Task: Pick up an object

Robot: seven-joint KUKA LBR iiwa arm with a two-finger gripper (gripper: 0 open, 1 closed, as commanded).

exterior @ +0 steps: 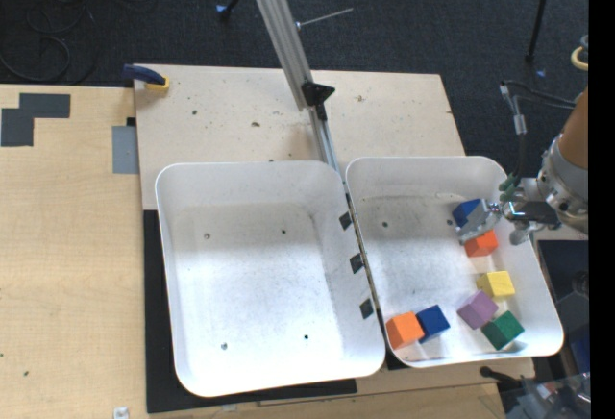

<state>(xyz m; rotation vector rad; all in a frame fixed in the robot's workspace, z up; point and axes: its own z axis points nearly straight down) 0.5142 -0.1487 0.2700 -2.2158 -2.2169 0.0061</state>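
blocks crowd the right bin (423, 179): an orange block (481, 242) and a blue block (468, 211) lie right at the gripper (483, 220), with yellow (499, 284), purple (477, 309) and green (503, 329) blocks nearer the front, and an orange-and-blue pair (419, 325) by the front wall. small plain cubes (no readable writing). whether the gripper is closed cannot be told. the left bin (183, 191) sits beside it on the surface (384, 110).

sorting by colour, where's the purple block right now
In the right bin, near its front right corner, the purple block sits between the yellow block and green block.
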